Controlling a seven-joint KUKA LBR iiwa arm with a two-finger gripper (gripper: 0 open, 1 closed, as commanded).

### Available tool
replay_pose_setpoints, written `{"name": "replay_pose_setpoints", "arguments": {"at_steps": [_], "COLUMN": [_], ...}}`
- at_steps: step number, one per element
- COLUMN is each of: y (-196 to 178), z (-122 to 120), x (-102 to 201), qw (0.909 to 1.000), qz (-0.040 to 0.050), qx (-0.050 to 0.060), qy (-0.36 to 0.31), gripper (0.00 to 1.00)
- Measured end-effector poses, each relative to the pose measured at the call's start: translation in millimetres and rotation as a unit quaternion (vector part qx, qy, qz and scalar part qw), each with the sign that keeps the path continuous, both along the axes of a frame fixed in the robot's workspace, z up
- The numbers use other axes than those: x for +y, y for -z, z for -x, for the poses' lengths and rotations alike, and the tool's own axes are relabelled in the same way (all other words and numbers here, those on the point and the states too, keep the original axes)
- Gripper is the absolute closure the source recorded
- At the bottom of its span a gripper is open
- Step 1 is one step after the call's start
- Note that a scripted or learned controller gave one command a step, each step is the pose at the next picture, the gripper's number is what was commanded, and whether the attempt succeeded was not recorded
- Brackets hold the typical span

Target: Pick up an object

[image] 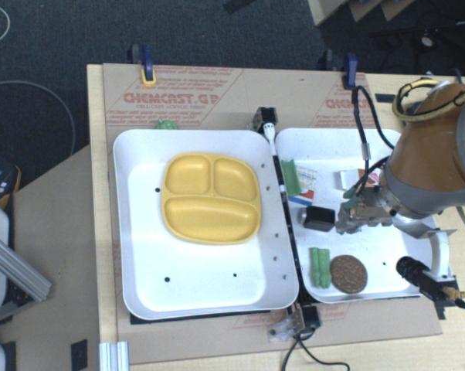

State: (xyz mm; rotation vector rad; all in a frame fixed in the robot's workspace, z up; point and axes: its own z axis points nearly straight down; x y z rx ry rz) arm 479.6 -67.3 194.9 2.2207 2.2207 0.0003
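- A yellow divided plate (212, 198) lies alone in the left bin (140, 269), well apart from the gripper (354, 216).
- In the right bin (387, 280), a black block (319, 219) lies just beside the gripper; it could be nudged aside rather than caught.
- Whether the claw is open or closed cannot be told.
- The green piece (319, 267) and brown disc (347, 273) nearby could be struck.

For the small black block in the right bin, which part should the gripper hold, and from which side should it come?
Grip the black block across its short sides, coming straight down from above. It lies flat and low on the right bin, its long axis running roughly left to right in the view, with bare floor in front. The gripper is already close on its right, so a short shift should probably do.
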Motion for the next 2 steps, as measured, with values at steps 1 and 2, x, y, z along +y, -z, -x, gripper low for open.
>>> {"name": "replay_pose_setpoints", "arguments": {"at_steps": [1, 2], "y": [63, 112], "z": [-14, -43], "x": [-35, -25], "qw": [1.0, 1.0], "qz": [-0.0005, -0.0008], "qx": [0.004, 0.001], "qy": [0.002, -0.001], "gripper": [1.0, 1.0]}}
